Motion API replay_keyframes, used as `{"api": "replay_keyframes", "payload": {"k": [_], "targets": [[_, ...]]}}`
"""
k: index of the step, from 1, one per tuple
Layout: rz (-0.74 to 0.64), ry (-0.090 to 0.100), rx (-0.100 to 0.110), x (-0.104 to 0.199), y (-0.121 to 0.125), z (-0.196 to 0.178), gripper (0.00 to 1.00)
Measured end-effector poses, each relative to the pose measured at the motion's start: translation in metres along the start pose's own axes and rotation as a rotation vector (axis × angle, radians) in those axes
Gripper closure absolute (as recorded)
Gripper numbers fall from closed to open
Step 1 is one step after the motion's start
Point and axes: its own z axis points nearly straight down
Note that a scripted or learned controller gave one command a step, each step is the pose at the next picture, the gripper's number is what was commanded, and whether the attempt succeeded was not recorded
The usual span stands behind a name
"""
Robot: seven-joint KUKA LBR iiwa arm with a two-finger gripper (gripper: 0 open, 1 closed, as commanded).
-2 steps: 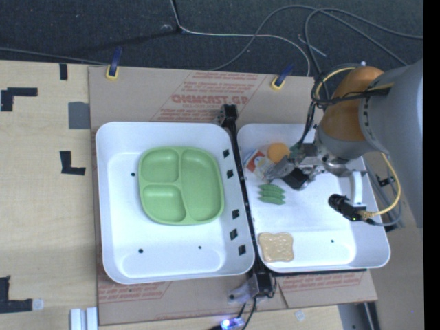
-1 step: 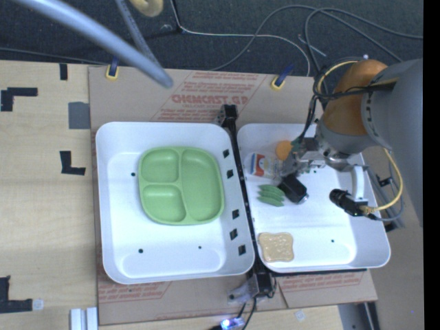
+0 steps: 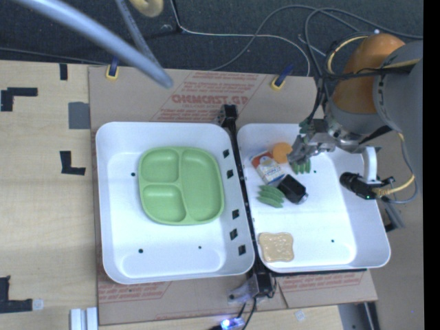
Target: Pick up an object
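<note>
Two-finger gripper (image 3: pixel 302 158) low over the upper part of the right white bin (image 3: pixel 357 243), arm entering from the right. Something green at the fingertips, but too small and blurred to say whether clamped or merely beneath them; jaw state not readable.

Cluster of small objects just left of and below the gripper, all close together: round orange ball (image 3: pixel 281 150) nearest, just beside the fingertips to the left; red-and-white packet (image 3: pixel 267 167) further left and slightly lower; dark green ridged toy (image 3: pixel 271 196) lower left, long axis roughly left to right; small black block (image 3: pixel 293 188) below, touching or nearly touching the green toy. Tan toast-shaped slice (image 3: pixel 276 247) well apart, by the near left corner.

Count in right bin: five loose objects, one of each. Left white bin (image 3: pixel 117 253): one light green divided plastic plate (image 3: pixel 181 185), three compartments.

Likely next: short shift left or down-left toward the cluster.
</note>
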Motion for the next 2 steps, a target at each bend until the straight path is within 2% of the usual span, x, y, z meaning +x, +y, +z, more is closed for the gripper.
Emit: {"api": "replay_keyframes", "payload": {"k": [1,2], "targets": [[0.001,-0.001,-0.002,-0.0070,-0.0006,-0.0603,1.00],[0.001,0.000,0.002,-0.0068,-0.0003,-0.0702,1.00]]}}
